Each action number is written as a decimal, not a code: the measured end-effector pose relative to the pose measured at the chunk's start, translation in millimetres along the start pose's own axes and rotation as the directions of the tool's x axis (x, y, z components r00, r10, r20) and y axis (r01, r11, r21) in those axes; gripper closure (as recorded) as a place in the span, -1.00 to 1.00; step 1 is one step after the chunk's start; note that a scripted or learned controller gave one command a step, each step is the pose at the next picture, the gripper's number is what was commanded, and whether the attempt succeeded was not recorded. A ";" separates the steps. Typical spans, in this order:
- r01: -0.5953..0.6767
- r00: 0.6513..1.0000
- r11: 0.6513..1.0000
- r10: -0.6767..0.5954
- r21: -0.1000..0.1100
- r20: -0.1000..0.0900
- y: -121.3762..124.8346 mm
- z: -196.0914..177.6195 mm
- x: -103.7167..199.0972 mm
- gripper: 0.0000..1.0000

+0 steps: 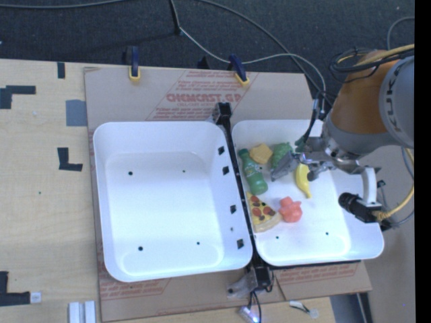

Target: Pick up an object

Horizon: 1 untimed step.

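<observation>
Open left bin, crowded far end of the right bin

The left bin (pixel 161 200) offers bare floor from wall to wall. In the right bin (pixel 316 244) the near half of the floor lies open, while the far left part is packed: a green bottle (pixel 254 177), yellow block (pixel 261 154), banana (pixel 303 180), pizza slice (pixel 262 212) and red toy (pixel 291 209) sit close together, with the arm (pixel 363 113) overhanging the far right corner.

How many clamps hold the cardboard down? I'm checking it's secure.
2, both on the cardboard's far edge: one clamp near its left corner, the other clamp above where the bins meet. Others may be hidden.
</observation>
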<state>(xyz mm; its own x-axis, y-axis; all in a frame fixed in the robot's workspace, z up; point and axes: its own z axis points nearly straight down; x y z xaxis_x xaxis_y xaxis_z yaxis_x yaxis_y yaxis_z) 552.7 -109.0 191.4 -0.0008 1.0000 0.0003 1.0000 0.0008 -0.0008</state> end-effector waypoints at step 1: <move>-0.001 1.000 1.000 0.001 0.006 0.000 -44.4 65.3 3.0 -1.00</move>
<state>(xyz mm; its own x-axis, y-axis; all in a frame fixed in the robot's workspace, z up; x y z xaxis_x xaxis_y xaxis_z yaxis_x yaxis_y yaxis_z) 508.3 -106.0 126.1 0.0003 1.0000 0.0008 1.0000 -0.0003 -0.0068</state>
